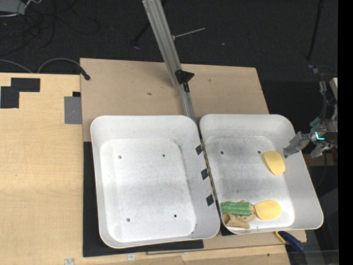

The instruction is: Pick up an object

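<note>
In the right bin [242, 127] lie a few small objects. A yellow oval piece [274, 163] rests near the bin's right wall. Along the front wall sit a second yellow piece [268, 209], a green toy [236, 207] and a tan lump [238, 220] tucked under it. My gripper [306, 146] hangs at the bin's right rim, just right of and slightly above the yellow oval piece, apart from it. Nothing shows in its grasp.
The left bin [146, 178] stands beside the right one, joined by black clips [204, 173]. A slanted metal rail [165, 48] rises behind the bins. Wooden bench surface [38, 164] extends to the left.
</note>
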`<state>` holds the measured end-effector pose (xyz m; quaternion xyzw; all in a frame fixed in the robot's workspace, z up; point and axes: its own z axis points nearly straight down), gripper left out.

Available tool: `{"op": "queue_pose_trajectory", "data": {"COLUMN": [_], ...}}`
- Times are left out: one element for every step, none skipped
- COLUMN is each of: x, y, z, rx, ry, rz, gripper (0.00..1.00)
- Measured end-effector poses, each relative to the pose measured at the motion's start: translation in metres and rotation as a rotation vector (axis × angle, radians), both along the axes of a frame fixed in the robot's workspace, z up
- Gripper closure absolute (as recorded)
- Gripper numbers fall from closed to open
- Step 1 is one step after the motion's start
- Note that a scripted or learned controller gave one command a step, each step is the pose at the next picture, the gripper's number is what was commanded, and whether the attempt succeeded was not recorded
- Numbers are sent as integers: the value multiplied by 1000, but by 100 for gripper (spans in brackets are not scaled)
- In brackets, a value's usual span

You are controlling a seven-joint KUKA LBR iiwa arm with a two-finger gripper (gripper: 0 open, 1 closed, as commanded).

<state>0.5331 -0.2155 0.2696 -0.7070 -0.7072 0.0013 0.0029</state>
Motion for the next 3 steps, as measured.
{"op": "queue_pose_trajectory", "data": {"x": [1,-9,-14], "y": [0,-3,0], "z": [2,-49,-93], "rx": [-1,1,1], "ry": [-4,1,1], "rz": [0,-1,-1], "gripper": [0,0,0]}}
